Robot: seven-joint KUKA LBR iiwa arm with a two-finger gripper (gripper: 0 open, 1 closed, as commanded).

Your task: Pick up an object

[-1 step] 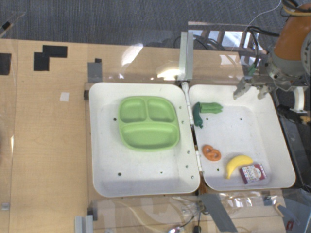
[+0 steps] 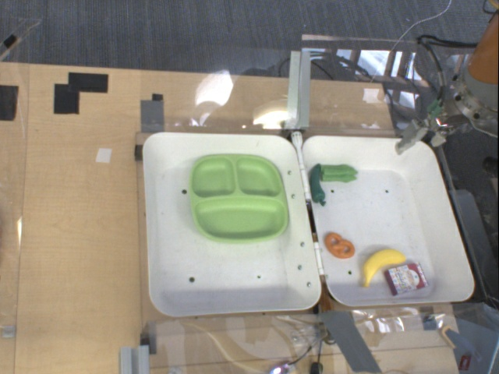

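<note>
Banana (image 2: 382,264) lies well down-left of my gripper (image 2: 411,139) at the right bin's (image 2: 405,201) far corner, long axis slanting; finger state I cannot tell.

We count two white bins: the left bin (image 2: 168,287) and the right bin (image 2: 437,201). One green divided plate (image 2: 238,197), with three compartments, in the left bin. Four items in the right bin: one green toy (image 2: 327,179), one orange pretzel (image 2: 339,245), one banana (image 2: 381,264), one dark red packet (image 2: 405,278).
</note>
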